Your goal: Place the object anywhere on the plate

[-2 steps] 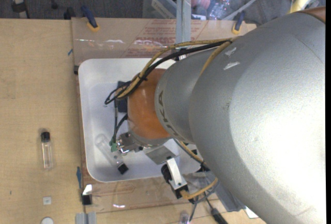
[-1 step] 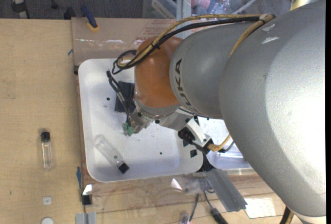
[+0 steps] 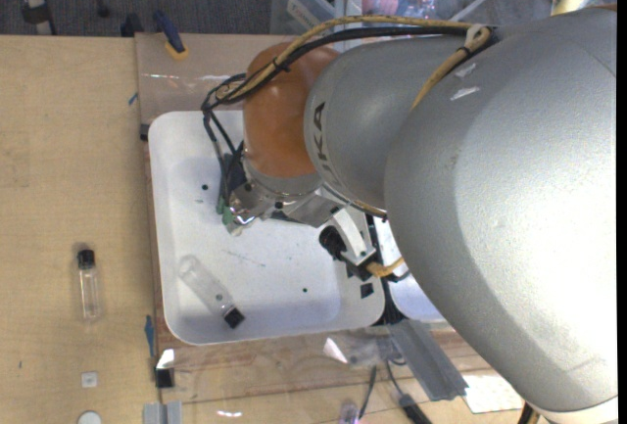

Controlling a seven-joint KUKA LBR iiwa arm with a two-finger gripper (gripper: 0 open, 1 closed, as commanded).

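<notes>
Grey arm (image 3: 470, 167) hangs low over a white bin (image 3: 176, 167). Its end is mostly hidden, so whether it grips anything cannot be told. A clear little tube (image 3: 206, 287) with a black cap lies flat in that bin, apart from the arm.

Grey arm (image 3: 470, 167) reaching in from the right, bulking across most of the view, orange band (image 3: 279, 123) sitting above the wrist, black and yellow cables running along it, gripper (image 3: 235, 212) pointing down-left
</notes>
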